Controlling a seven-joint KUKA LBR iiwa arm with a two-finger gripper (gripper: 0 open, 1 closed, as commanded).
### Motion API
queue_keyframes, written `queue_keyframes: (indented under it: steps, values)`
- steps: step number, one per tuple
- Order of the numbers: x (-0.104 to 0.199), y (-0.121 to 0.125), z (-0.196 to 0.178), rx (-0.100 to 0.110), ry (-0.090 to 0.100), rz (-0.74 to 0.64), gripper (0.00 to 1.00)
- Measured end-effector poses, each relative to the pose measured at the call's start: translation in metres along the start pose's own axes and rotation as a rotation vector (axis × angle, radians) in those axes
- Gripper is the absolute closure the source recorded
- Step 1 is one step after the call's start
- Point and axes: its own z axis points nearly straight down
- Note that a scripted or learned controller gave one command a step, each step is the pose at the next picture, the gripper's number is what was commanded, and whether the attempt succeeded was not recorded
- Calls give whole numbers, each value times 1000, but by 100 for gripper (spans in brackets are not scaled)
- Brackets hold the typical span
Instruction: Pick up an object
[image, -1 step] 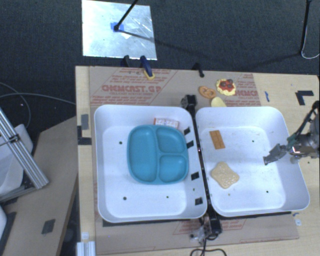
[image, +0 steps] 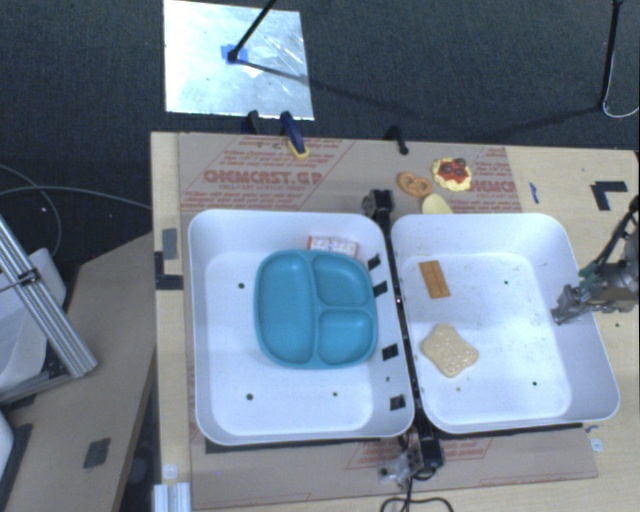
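cracker (image: 448, 350) lies in right bin (image: 585, 375) (tool (image: 572, 304) at its edge).

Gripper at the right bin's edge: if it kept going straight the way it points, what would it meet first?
The gripper points left over the right bin. Going straight on, it would likely cross bare bin floor and first meet the cracker; its height above the floor is unclear.

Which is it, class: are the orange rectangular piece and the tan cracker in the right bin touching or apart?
Apart. The camera view shows bare white bin floor between the orange rectangular piece and the tan cracker lying below it.
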Motion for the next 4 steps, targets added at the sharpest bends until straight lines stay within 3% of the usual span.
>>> queue_keyframes:
  steps: [1, 2, 3, 4]
  values:
    - [57, -6, 46, 6, 4, -2, 100]
    - [176, -5, 30, 2, 5, -10, 100]
    - [254, 6, -12, -1, 5, -7, 100]
    - [248, 6, -10, 3, 2, 4, 0]
